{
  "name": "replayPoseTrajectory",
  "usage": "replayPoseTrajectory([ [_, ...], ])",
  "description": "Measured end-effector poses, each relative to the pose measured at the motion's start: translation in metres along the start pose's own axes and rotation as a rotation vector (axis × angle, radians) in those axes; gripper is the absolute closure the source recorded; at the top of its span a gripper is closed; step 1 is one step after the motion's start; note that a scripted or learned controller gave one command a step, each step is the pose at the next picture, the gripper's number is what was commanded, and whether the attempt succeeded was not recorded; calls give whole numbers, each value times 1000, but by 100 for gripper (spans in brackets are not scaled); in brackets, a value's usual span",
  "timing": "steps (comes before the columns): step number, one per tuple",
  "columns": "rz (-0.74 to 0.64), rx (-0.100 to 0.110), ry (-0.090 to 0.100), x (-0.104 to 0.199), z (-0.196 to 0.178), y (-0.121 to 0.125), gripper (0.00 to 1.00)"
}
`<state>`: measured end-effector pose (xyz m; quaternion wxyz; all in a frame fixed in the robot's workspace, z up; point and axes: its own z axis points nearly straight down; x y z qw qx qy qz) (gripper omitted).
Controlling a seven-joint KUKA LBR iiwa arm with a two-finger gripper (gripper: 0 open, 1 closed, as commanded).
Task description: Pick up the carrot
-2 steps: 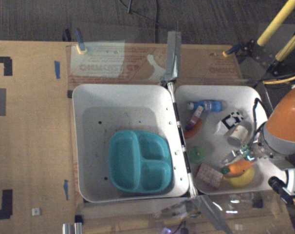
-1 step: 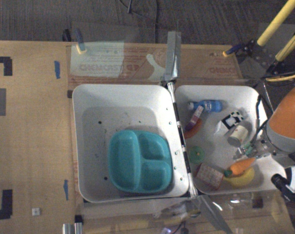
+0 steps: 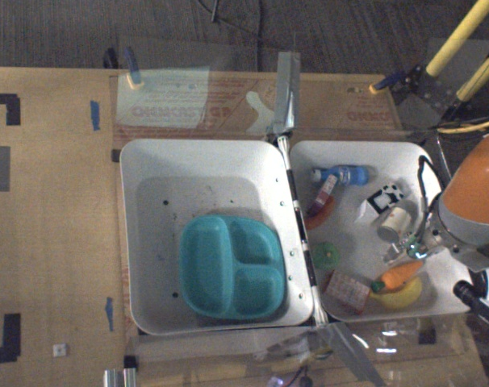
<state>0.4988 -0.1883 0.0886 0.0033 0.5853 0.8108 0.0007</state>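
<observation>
The carrot (image 3: 399,275) is a short orange piece with a green stub at its left end. It lies near the front right of the right bin (image 3: 353,150), resting against a yellow banana-shaped toy (image 3: 399,295). My gripper (image 3: 409,248) hangs just behind and slightly above the carrot, close to its upper right end. The grey wrist with its orange band (image 3: 475,185) reaches in from the right. Nothing is visibly held.
The right bin also holds a white cup (image 3: 392,222), a black-and-white item (image 3: 386,196), a blue bottle (image 3: 342,174), a red bottle (image 3: 321,201), a green round toy (image 3: 327,255) and a reddish box (image 3: 347,290). A teal divided plate (image 3: 231,266) lies in the left bin (image 3: 148,216).
</observation>
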Motion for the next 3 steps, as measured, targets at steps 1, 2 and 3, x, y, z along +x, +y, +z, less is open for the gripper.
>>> replayPoseTrajectory([
  [1, -1, -2, 1, 1, 1, 1, 0],
  [2, -53, -3, -3, 17, 0, -11, 0],
  [3, 217, -4, -2, 6, 1, -15, 0],
])
